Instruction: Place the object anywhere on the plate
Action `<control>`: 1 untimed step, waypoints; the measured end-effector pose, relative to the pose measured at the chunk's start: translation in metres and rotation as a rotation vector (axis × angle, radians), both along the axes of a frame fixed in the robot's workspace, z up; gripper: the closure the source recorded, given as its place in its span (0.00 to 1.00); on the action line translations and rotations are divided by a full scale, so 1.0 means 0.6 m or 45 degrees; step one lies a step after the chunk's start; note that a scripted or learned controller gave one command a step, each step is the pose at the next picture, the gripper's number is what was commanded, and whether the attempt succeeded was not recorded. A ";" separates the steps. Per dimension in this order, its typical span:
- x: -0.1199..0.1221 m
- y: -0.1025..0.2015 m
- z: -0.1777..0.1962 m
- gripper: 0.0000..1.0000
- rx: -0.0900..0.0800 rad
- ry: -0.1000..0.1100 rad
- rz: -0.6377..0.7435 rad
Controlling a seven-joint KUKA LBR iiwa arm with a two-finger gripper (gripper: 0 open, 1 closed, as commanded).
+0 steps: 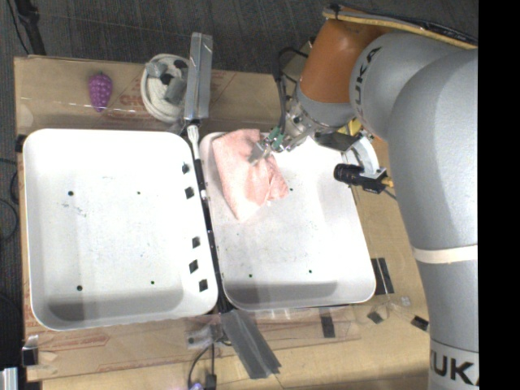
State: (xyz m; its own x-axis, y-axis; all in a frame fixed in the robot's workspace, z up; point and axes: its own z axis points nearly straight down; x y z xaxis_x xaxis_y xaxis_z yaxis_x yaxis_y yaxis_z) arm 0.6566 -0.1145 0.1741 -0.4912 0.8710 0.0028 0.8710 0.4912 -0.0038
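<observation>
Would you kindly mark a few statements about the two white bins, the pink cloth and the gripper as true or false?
1. The crumpled pink cloth lies in the right-hand white bin. True.
2. The two-finger gripper sits at the cloth's upper right edge. True.
3. The small purple object lies inside the left-hand white bin. False: it rests on the brown bench behind that bin.
4. The arm's orange band is over the left bin. False: it is above the right bin's far side.
</observation>
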 end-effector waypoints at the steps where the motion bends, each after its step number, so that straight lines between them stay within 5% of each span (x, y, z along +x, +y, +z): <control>1: 0.001 0.002 0.084 1.00 -0.001 -0.005 0.010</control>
State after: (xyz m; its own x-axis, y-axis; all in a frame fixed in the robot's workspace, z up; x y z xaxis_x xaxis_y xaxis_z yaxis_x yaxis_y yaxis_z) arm 0.6571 -0.1134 0.2247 -0.4977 0.8673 0.0007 0.8673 0.4977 -0.0009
